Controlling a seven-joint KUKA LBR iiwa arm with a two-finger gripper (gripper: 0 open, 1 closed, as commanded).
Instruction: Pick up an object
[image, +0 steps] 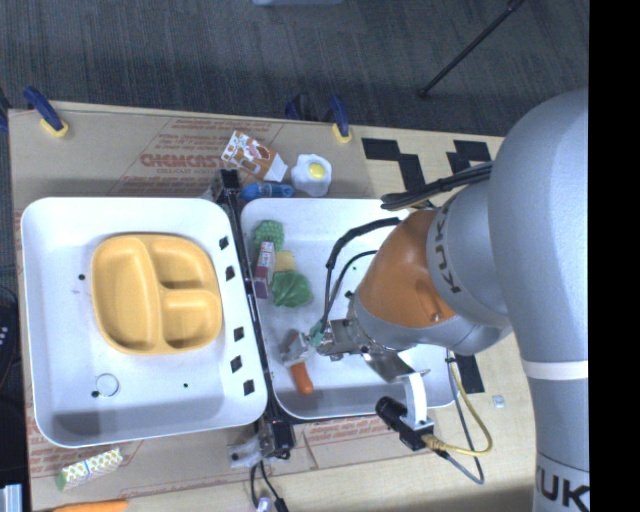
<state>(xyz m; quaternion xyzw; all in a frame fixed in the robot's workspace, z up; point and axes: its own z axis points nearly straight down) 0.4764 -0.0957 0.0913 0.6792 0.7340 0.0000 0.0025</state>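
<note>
Gripper (303, 345) sits low in the right bin (345, 212), near its front left corner, and I can't tell its state from up here. Just beside it, toward the front wall, I see an orange carrot (301, 378) lying on the bin floor. Green broccoli (291, 289) lies further back. My left bin (40, 300) holds a yellow divided plate (155, 292).

cardboard-covered bench (190, 150), two white bins (40, 300)
</note>
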